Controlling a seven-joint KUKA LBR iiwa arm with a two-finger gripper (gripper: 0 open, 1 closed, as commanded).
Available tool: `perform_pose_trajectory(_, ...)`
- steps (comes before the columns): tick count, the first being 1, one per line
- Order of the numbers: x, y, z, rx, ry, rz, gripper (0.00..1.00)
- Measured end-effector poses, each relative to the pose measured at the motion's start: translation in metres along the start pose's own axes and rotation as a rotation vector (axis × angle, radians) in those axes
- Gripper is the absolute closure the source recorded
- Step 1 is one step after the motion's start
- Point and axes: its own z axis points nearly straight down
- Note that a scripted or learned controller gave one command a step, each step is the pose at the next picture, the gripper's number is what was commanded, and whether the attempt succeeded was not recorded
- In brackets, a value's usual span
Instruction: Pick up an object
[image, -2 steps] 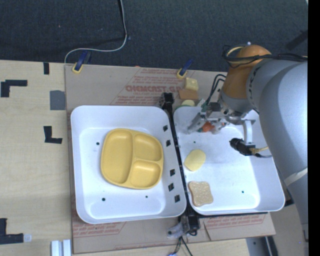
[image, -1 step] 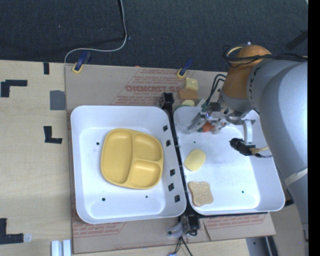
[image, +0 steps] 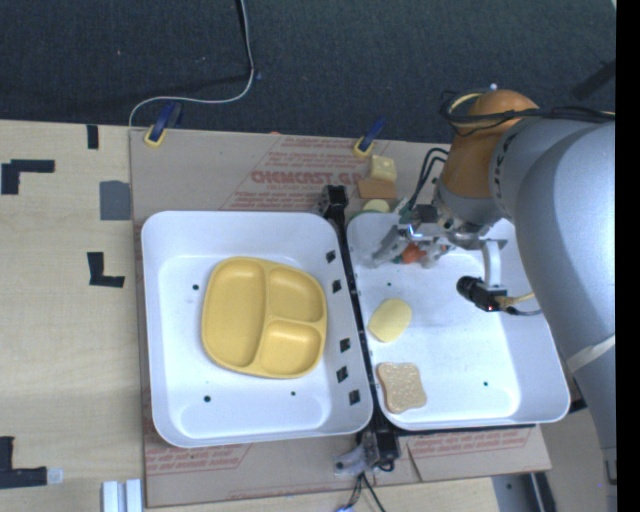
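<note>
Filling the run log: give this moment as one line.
end effector: over right bin, far end | small red item: at its tip, grasp unclear | yellow tray: left bin

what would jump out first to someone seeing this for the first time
The big yellow divided plate lying in the left bin. Next, the grey arm with its orange band looms over the right bin, its gripper low at the bin's far end, with a yellow lump and a toast-like piece nearer.

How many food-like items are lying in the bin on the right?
2 plainly: a yellow lump mid-bin and a toast slice near the front edge. Something small and red sits by the hand; the arm may hide more.
</note>
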Motion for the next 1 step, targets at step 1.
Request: perform_pose_trajectory(1,0.0184,0.0002,0.0002,-0.001,0.0,-0.001,0.0)
